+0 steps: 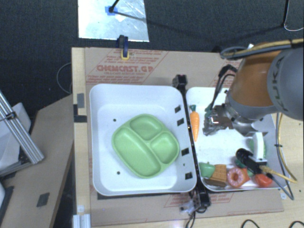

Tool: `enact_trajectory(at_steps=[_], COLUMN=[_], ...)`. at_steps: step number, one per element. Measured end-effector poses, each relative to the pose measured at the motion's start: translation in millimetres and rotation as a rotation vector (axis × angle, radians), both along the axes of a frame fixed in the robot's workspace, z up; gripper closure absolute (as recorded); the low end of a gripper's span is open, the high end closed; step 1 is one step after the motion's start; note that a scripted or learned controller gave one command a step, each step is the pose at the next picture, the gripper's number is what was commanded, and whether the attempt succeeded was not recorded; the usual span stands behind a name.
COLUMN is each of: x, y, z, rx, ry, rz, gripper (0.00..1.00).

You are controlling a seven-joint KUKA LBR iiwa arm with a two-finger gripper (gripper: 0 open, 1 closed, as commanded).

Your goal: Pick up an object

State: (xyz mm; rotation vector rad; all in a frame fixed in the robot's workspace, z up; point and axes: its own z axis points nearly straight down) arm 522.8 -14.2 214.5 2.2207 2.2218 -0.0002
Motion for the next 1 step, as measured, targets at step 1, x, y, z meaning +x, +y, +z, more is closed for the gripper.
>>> enact_trajectory(at_steps=[1], x=[-3.1], y=[5.2], z=[19.4], rx=[0.001], ry=[-0.003], rz=[0.004], gripper=[1.0])
